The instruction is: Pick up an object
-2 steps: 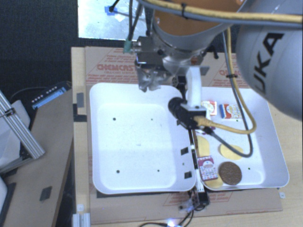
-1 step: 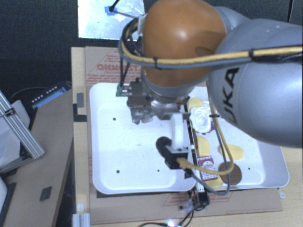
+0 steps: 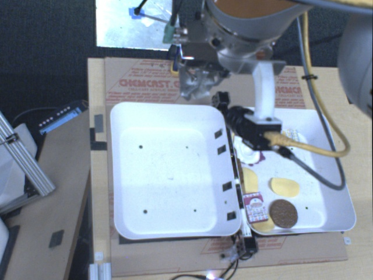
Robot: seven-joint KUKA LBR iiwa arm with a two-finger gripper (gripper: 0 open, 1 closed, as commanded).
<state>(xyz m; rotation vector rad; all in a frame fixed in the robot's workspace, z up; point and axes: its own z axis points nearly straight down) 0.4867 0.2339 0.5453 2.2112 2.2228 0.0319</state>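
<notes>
**Gripper** (image 3: 195,85): grey metal, blurred, seen at upper centre of the frame. It is placed over the printed cardboard sheet (image 3: 145,81), just beyond the far rim of the left bin (image 3: 169,174). Whether it is spread or pressed together cannot be told.

**Left bin:** white and shallow, set at centre left. A few small dark dots are noted on its floor.

**Right bin** (image 3: 323,182): white and shallow, set at lower right, its rim against that of the left bin.

**Objects for picking, all lying in the right bin, well apart from the gripper:**
- brown round disc (image 3: 284,213), in the lower part of the bin
- pale yellow oval piece (image 3: 284,186), just above the disc
- small red-and-white packet (image 3: 255,207), just left of the disc, close to the shared rim
- yellow piece (image 3: 249,179), above the packet, along the same rim
- white printed item (image 3: 294,136), towards the upper part of the bin, partly hidden
</notes>
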